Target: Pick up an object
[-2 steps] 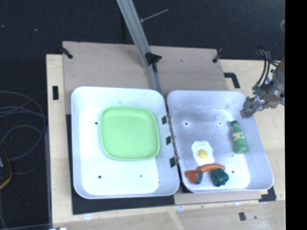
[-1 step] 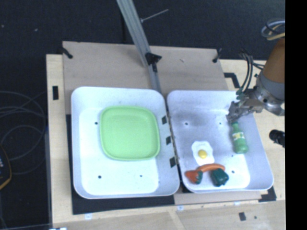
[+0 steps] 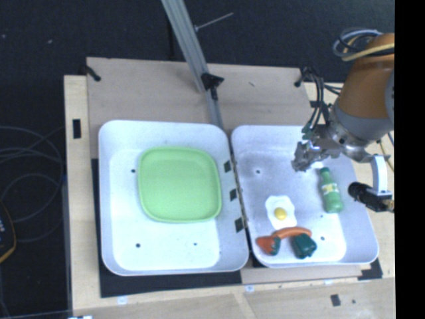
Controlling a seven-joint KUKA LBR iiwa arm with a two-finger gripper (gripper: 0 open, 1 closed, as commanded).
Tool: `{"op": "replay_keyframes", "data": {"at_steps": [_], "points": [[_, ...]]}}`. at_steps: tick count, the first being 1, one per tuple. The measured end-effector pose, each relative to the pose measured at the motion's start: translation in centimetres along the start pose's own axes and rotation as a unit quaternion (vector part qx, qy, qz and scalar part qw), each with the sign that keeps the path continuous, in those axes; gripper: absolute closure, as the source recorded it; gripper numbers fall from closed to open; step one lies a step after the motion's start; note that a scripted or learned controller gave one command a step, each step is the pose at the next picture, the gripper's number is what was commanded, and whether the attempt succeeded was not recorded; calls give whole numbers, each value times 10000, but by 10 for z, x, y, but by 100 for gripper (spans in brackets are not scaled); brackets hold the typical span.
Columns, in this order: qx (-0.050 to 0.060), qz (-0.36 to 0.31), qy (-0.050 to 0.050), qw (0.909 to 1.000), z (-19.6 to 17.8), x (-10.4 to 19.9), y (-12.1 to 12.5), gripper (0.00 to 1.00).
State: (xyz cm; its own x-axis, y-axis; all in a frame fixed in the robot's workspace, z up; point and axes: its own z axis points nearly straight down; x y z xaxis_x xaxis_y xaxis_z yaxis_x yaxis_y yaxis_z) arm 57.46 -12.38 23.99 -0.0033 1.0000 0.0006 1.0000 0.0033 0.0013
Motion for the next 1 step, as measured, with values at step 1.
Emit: {"op": "replay_keyframes", "data": {"at_steps": [1], "points": [[-2,1,1,10000,-6,45,-21,100]]}}
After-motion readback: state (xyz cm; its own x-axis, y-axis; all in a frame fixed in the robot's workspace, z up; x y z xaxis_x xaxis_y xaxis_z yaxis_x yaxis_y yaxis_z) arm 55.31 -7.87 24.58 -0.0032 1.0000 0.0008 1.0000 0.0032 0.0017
